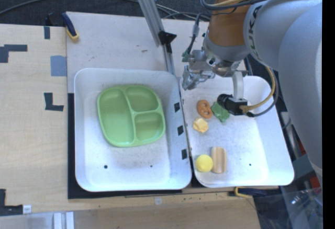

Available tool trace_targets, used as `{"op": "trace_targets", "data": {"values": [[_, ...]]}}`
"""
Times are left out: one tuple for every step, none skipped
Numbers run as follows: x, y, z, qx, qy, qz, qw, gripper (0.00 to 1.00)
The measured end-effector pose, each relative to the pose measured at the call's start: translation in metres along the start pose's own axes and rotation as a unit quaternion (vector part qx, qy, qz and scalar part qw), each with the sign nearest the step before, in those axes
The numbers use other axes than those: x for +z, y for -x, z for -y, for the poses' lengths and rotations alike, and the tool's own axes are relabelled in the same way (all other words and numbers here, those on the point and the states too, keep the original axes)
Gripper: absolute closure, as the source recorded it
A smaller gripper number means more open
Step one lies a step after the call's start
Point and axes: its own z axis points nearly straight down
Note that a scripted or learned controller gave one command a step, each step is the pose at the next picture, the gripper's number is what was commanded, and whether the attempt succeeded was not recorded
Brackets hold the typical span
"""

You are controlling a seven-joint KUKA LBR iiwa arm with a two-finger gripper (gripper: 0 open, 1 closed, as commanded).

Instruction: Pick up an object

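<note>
Bins, two, shallow and white, set side by side on the tabletop (31, 134) and touching along their inner rims.

Left bin (86, 170): holds one green divided plate (131, 114) with three compartments, lying flat toward the bin's far half. Nothing can be made out in the plate's compartments. A few small dark specks show on the bin floor near the front.

Right bin (272, 170): holds five small items, all in its left half.
- Orange ridged piece (204, 109), near the far left corner.
- Green piece (221, 113), just beside the orange one on its right, partly hidden under a black fitting (230, 103) on the arm.
- Pale yellow lump (200, 126), just in front of the orange piece.
- Yellow ball (204, 163), near the front left corner.
- Tan cylinder (218, 160), lying just beside the ball on its right, apparently touching it.

Arm (293, 29): grey with an orange band, reaching in from the right above the right bin's far edge.

Gripper (189, 82): pointing down at the right bin's far left corner, close to the shared rim, apart from the orange piece. Fingers too small and blurred to tell whether spread or closed; no item is seen between them.
</note>
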Motion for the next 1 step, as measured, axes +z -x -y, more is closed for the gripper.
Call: {"op": "trace_targets", "data": {"values": [[-0.0049, -0.0420, 0.0147, 0.000, 0.000, 0.000, 1.0000, 1.00]]}}
